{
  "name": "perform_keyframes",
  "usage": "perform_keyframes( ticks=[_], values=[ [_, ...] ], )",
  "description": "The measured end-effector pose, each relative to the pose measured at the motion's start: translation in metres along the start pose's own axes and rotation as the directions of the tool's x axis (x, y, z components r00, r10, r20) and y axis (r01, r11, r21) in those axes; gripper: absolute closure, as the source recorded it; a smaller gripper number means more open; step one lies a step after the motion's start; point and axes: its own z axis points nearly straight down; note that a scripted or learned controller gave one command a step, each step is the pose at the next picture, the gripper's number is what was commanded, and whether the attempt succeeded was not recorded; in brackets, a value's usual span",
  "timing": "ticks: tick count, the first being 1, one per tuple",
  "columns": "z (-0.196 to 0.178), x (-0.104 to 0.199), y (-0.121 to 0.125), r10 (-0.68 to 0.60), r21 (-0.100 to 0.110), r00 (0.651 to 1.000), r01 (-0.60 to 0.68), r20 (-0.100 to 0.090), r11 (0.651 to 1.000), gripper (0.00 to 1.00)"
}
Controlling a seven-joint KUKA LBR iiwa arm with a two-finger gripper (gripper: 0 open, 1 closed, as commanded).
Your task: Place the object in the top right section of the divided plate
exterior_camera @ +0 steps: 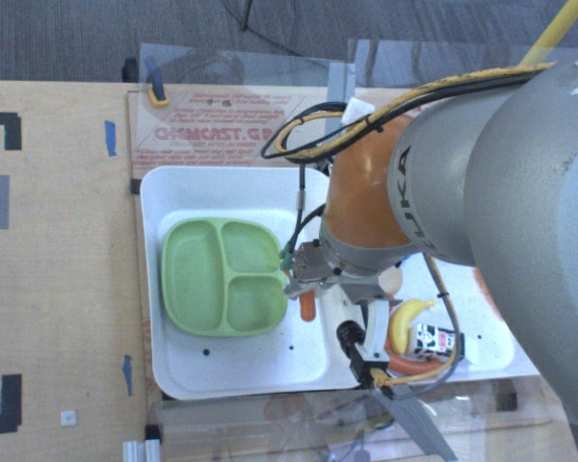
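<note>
1. Two white bins sit side by side; the left bin holds a green divided plate, its sections bare.
2. Just right of the plate's edge, the gripper hangs over the left bin with a small orange-red object at its tip, seemingly between the fingers, though the wrist hides much of the grasp.
3. Further right, the right bin holds a banana and a small carton.

- I take this for a robotics lab: a plywood bench marked with black and blue tape.
- Grey carpet lies at the far side, with a loose cable trailing across it.
- The big arm carries bundled cables over white bins.
</note>
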Motion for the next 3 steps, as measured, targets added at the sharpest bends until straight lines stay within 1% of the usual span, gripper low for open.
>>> perform_keyframes(
  ticks=[1, 2, 3],
  values=[
    [0.000, 0.000, 0.000, 0.000, 0.000, 1.000, 0.000, 0.000, 1.000, 0.00],
    [-0.009, 0.000, 0.000, -0.001, -0.001, 1.000, 0.001, 0.000, 1.000, 1.00],
    [-0.002, 0.047, 0.011, -0.260, -0.002, 0.966, 0.260, 0.000, 0.966, 1.00]
  ],
)
